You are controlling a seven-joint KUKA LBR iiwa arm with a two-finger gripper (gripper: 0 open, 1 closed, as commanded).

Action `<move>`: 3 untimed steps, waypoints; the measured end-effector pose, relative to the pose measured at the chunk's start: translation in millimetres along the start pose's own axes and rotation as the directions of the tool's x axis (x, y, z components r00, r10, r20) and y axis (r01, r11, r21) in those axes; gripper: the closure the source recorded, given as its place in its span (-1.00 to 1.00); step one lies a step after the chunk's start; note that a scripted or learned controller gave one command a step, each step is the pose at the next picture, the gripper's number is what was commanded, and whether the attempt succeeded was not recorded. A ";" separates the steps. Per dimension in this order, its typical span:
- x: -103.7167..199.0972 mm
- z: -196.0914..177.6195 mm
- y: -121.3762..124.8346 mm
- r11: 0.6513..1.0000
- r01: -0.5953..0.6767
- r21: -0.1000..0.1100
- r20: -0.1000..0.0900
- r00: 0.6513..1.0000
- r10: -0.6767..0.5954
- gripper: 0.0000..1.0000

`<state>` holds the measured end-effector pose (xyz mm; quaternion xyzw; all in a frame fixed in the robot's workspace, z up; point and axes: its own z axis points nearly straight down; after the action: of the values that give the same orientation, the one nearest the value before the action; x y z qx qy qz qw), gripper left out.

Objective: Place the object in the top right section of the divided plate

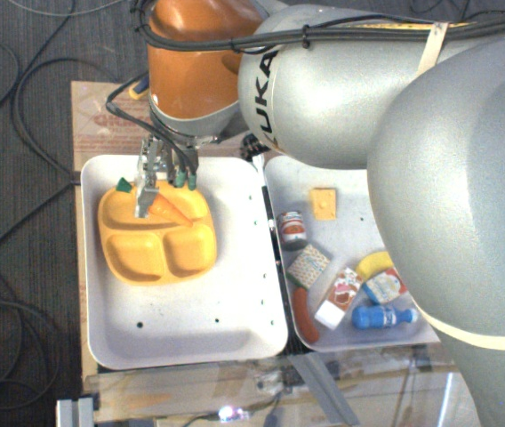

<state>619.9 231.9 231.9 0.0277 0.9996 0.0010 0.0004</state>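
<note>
Camera view has us looking down on the arm's two-finger hand (165, 185), which hangs over the far edge of the yellow-orange plastic divided plate (156, 243) in the left white bin (186, 336). We cannot tell whether it is spread or pressed together, since the wrist hides most of it. Just beneath it an orange, wedge-like object (180, 205) lies in the plate's top right section, close to the ridge. We judge the main risk to be that the piece is still caught on the hand and gets dragged out as the arm lifts, or that a nudge tips it over the ridge into the next section. The object looks smooth, flat and small, nearly the plate's own colour, so its outline is hard to read. The right white bin (350, 183) holds assorted toy foods, well apart.
</note>
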 end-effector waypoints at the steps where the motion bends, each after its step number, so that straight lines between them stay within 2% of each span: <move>1: 62.2 34.8 -29.1 1.000 0.006 -0.001 -0.003 1.000 -0.006 1.00; 2: 61.9 34.5 -29.5 1.000 0.005 0.000 -0.002 1.000 -0.005 -1.00; 3: 7.8 37.7 -32.9 0.993 -0.115 -0.001 0.000 0.993 0.115 -1.00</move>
<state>610.4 199.5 194.1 0.0851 0.9964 0.0014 0.0003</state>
